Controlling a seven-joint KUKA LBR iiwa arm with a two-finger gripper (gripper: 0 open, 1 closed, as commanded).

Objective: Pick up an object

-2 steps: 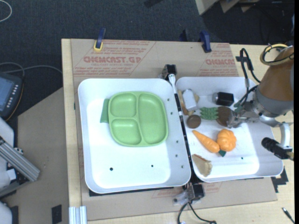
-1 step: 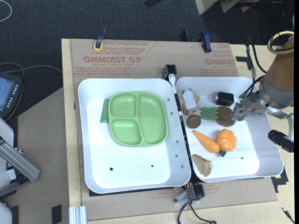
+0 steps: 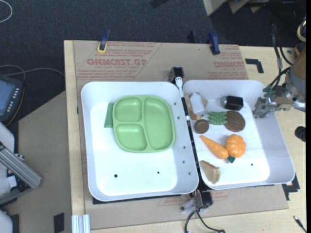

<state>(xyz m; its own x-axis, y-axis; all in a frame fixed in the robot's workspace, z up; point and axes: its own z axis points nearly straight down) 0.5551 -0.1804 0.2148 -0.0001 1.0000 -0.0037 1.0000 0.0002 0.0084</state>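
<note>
Nothing had been lifted yet — the gripper (image 3: 261, 107) hung at the right bin's (image 3: 272, 171) right edge, whether parted or closed I could not tell. The carrot (image 3: 214, 147), orange pepper (image 3: 235, 145) and other toys lay mid-bin — all untouched.

Place: robotics lab test cell
Tabletop (image 3: 146, 57): board under printed protective paper, fixed by clamps (image 3: 103, 41)
Bins: 2 white bins (image 3: 97, 178) side by side, toy food (image 3: 228, 147) in the right one
Surroundings: dark carpet (image 3: 48, 13), loose cables (image 3: 29, 72), aluminium framing (image 3: 19, 166)
</note>
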